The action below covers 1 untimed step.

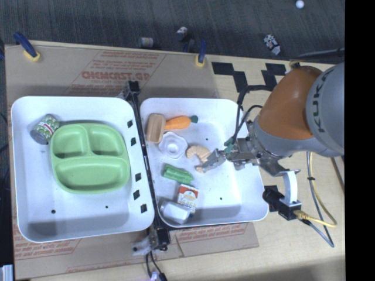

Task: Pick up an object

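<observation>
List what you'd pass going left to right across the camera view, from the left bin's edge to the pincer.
Can → green divided tray → bread-like piece → carrot → croissant-like piece → pincer.

The right bin [249, 209] is crowded down its left half: a bread piece [154, 127], carrot [179, 122], white cup [173, 145], croissant [197, 152], green piece [177, 172] and small carton [187, 197] sit close together. Its right half lies bare (the arm [293, 119] overhangs it). In the left bin [23, 157], a green tray [89, 156] and a can [44, 127] leave open floor along the bottom.
</observation>
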Each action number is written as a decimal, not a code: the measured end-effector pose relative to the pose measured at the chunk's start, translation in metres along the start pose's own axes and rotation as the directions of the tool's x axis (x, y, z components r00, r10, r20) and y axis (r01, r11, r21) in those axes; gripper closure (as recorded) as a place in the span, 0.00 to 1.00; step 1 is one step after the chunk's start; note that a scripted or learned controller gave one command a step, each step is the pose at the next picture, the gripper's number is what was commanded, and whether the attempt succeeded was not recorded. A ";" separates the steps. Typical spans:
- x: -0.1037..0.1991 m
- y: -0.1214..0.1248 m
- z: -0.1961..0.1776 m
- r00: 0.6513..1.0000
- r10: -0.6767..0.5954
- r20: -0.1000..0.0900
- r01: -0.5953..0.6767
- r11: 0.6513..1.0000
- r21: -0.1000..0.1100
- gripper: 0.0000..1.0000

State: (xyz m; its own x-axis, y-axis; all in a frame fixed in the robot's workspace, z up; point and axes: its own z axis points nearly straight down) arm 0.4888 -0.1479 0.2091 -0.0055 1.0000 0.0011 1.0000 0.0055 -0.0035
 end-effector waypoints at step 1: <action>-0.046 -0.012 0.117 1.000 0.000 0.001 0.000 1.000 -0.001 0.00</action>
State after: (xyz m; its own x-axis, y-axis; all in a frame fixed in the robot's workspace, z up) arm 0.4762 -0.1936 0.0918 -0.0059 1.0000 0.0002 1.0000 0.0059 -0.0023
